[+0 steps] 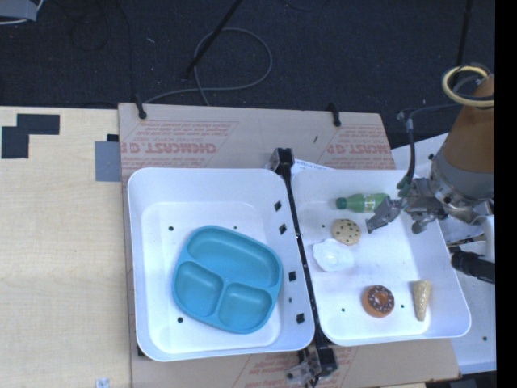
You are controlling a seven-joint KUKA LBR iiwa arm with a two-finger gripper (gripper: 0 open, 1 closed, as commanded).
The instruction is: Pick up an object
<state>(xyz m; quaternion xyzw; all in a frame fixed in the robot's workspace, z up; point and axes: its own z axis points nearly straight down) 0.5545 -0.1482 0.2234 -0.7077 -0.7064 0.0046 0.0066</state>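
Over the right bin [452, 314], near its far right side, my gripper [401, 217] hangs with its two fingers spread apart and nothing between them. One finger [381, 217] points down toward the bin floor beside the green bottle [363, 202], which lies on its side just left of me, close to that finger though I cannot tell if they touch. Just below the bottle sits a speckled cookie [346, 231], and touching or nearly touching it, a white lump [332, 256]. Nearer the front of the bin lie a donut [378, 301] and, to its right, a pale cone [421, 298], set apart from each other. Across the divider, the left bin [153, 192] holds a blue tray [228, 278] with three compartments, lying flat.
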